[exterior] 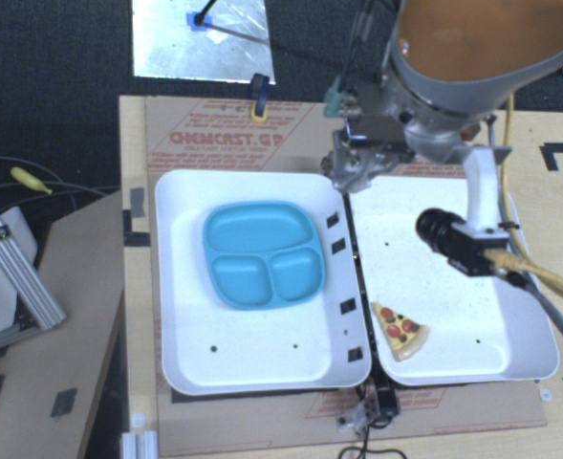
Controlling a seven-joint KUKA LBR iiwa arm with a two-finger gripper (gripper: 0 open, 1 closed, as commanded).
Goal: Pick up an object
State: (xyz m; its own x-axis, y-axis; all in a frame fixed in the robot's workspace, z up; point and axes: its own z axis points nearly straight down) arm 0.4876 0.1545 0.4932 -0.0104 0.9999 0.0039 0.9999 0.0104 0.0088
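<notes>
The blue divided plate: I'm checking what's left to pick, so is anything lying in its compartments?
Empty. The blue divided plate lies flat in the left bin, and all three compartments show bare blue.

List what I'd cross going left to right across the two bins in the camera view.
Left white bin → blue three-compartment plastic plate → toy pizza slice → black cylindrical camera on the arm → right white bin's far rim.

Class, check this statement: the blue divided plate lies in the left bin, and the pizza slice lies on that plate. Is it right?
Not quite. The blue divided plate does lie in the left bin, but the pizza slice lies in the right bin, on its floor near the front. The camera view shows it.
</notes>
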